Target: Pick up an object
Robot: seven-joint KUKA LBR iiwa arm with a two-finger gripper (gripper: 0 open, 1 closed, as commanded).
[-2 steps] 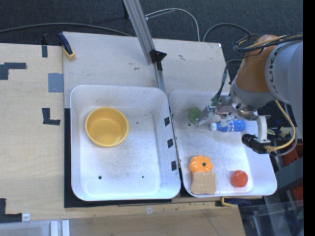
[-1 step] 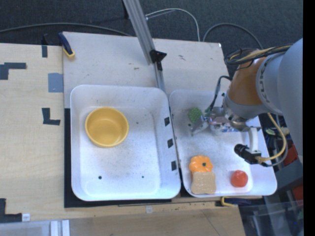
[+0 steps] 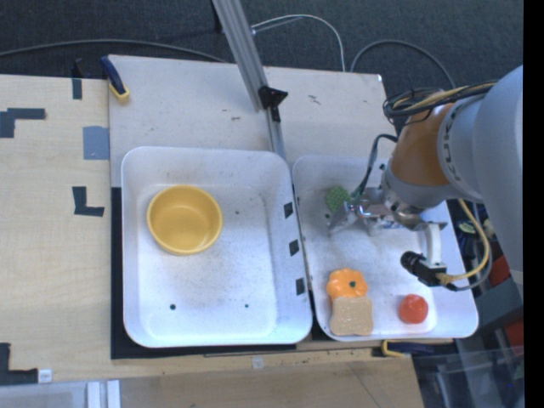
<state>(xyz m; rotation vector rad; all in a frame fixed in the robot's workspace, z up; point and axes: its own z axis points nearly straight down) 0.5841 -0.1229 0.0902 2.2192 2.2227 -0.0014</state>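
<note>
Green object point(image 3: 337, 198) in the right bin point(image 3: 450, 313) lies just at the jaws point(image 3: 340, 219), whose opening I cannot tell.

Small green object point(image 3: 337, 198), right bin's upper part, beside end effector point(image 3: 347, 218).

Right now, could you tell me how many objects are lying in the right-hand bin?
4: a green object near the bin's upper left beside the gripper, an orange pumpkin-like toy, a tan slice below it, and a red ball lower right. The arm may hide others.
</note>
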